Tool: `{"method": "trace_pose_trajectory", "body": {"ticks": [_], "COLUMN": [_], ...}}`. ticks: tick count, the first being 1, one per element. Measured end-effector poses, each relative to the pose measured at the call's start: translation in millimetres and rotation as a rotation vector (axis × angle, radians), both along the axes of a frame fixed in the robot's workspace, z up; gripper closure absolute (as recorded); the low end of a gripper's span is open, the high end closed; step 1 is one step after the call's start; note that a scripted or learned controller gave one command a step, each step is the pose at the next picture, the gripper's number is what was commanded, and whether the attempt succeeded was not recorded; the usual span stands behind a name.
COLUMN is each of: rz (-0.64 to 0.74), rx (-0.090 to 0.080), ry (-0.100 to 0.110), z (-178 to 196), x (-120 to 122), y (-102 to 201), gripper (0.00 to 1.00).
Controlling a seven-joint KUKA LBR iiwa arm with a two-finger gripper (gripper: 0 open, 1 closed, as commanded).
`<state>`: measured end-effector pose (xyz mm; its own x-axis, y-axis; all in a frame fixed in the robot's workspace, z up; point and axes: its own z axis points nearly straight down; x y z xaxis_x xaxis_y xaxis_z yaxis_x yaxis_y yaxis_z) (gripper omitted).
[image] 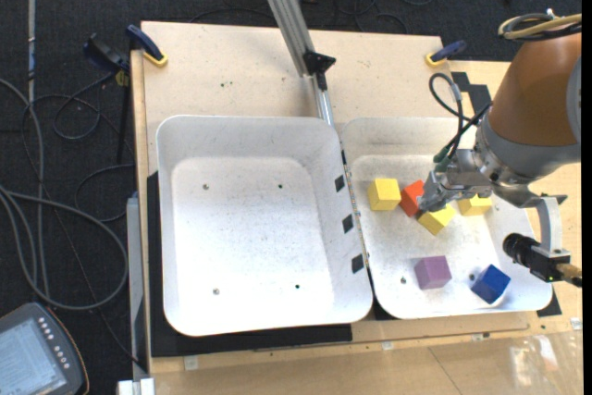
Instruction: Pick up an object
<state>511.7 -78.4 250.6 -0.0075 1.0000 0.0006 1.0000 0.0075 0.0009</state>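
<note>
Tool: right bin, over red block and yellow block; grip state cannot be told.
Purple block: lower right.

1. Lighting: bright, even, from overhead; the tabletop and both white bins read clearly.
2. Shadows: soft and short, beneath the cubes and the arm.
3. Glare: mild sheen on the arm's orange band.
4. Floor: dark, cables still legible.
5. Sharpness: slight softness overall; faint grain; no marked edge distortion.
</note>
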Motion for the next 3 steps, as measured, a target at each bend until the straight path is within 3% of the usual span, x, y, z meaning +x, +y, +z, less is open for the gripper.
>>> {"method": "trace_pose_trajectory", "body": {"ticks": [3], "rz": [0.000], "rx": [0.001], "ry": [-0.002], "z": [2], "x": [71], "y": [154], "gripper": [1.00]}}
